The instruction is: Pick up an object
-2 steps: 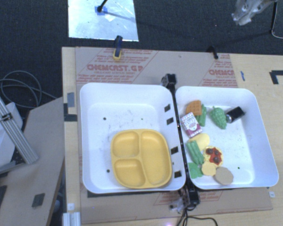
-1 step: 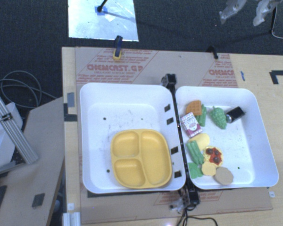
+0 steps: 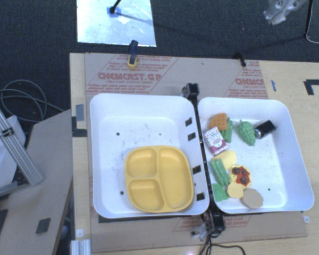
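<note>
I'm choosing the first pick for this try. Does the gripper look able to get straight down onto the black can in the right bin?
Probably yes. The black can lies apart from the green toy near the right bin back wall, nothing over it. The gripper hangs above, beyond the bench. The wall may crowd one finger.

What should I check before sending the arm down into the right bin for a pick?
1. Gripper above the bench, away from the bins: ok, at the view's top right.
2. Jaws open: cannot tell, too blurred.
3. Targets present in the right white bin: ok, toy food crowds its left side.
4. Isolated target: ok, the black cylinder lies nearly apart, close beside the green knobbly toy.
5. Cluttered spots: not ok, the round tan disc, yellow pieces and green bean toy touch.
6. Yellow three-compartment plastic tray sits in the left bin: ok.
</note>
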